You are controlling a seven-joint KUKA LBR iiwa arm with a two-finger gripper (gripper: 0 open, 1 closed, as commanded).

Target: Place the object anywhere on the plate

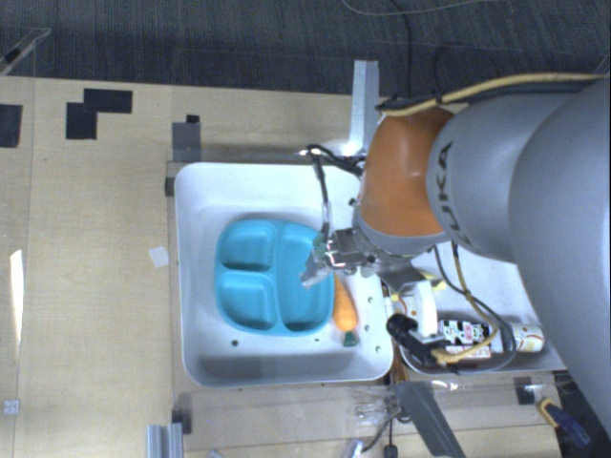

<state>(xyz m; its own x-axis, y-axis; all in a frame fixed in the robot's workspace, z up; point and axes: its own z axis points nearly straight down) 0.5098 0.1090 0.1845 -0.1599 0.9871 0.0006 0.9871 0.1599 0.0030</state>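
A blue plate point(265, 277) with three compartments lies in the left white bin point(205, 256). An orange carrot-shaped object point(344, 311) with a green end lies on the bin floor, just off the plate's right edge and close to the bin's right wall. My gripper point(318, 267) hangs over the plate's right edge, just up and left of the carrot. Nothing can be seen held in it. The arm's orange band point(401, 179) and grey body cover what is behind.
The arm covers most of the right bin point(496, 275). Cables and a small pale object point(527, 338) show at that bin's front. A metal post point(364, 103) stands behind the bins, on the tan bench point(86, 256).
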